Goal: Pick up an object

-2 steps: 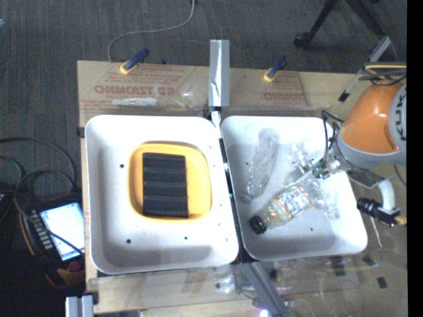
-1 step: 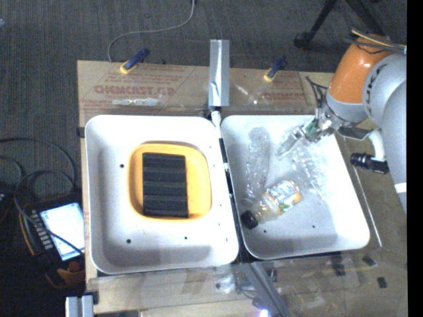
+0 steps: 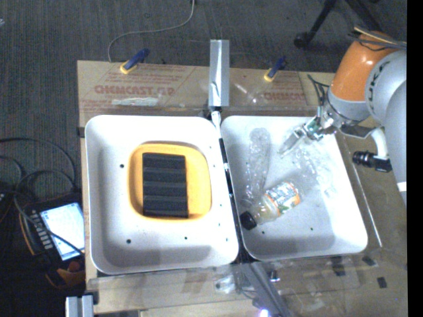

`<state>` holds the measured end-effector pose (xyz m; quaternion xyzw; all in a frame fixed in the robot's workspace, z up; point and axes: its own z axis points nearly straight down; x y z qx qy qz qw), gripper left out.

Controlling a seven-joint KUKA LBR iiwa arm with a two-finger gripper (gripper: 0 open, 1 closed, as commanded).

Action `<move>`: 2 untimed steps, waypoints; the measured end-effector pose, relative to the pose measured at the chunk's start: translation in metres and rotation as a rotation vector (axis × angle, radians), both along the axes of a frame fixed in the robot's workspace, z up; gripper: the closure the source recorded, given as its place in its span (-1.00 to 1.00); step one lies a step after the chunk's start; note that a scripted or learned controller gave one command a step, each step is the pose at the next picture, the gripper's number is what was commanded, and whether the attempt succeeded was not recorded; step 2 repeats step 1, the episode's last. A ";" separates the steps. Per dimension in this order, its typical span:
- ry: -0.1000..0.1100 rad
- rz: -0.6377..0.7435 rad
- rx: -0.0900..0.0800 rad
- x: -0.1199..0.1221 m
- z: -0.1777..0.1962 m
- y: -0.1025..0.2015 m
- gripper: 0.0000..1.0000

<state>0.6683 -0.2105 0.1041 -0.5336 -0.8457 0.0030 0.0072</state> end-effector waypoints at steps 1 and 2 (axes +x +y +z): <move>-0.016 -0.079 -0.002 0.001 0.074 0.072 1.00; -0.016 -0.079 -0.002 0.001 0.074 0.072 1.00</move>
